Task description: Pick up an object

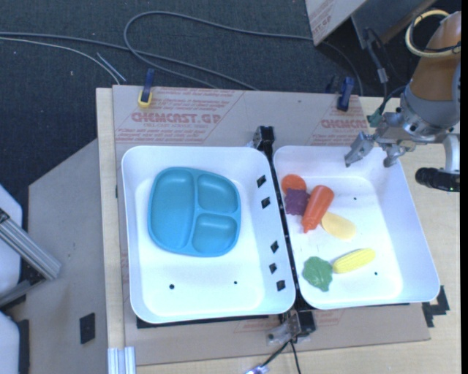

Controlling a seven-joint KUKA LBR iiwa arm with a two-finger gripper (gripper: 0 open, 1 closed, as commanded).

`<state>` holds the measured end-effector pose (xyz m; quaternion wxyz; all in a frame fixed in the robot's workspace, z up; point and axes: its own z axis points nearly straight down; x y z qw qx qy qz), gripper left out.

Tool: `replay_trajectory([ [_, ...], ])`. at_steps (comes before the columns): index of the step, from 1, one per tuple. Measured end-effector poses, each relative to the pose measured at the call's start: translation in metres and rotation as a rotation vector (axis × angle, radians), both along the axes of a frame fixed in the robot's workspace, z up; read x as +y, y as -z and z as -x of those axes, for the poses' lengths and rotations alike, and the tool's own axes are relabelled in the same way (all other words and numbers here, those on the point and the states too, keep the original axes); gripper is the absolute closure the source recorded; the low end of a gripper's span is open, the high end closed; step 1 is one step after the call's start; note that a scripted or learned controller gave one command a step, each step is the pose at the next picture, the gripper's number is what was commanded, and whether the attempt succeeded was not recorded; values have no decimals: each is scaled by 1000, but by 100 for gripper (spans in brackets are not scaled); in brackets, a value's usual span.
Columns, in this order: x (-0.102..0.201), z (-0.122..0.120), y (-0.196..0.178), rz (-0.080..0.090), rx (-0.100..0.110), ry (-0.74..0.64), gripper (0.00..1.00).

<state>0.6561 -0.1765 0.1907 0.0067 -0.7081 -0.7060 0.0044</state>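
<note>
Approach step: the gripper (374,152), fingers spread and empty, hovers over the far rim of the right bin (417,241). The toy carrot (317,207) lies nearer the bin's centre. Next move, likely: travel inward over it, then descend.

Your surroundings, listed:
- Floor (58,80): dark blue-grey carpet.
- Cables (175,25): thin grey loops across carpet, top.
- Bench board (219,109): brown sheet, red print, protective film.
- Clamps (147,93): blue-yellow, two along board's far edge.
- Cardboard box (329,18): top right corner.
- Metal rail (25,245): left edge, angled.
- Light: even, soft shadows.
</note>
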Motion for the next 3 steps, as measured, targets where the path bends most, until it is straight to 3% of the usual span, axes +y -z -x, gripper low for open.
replay_trajectory([
  [1, 1, -3, -10, 3, -16, -3, 0],
  [3, -6, 2, 103, 1, -9, -4, 0],
])
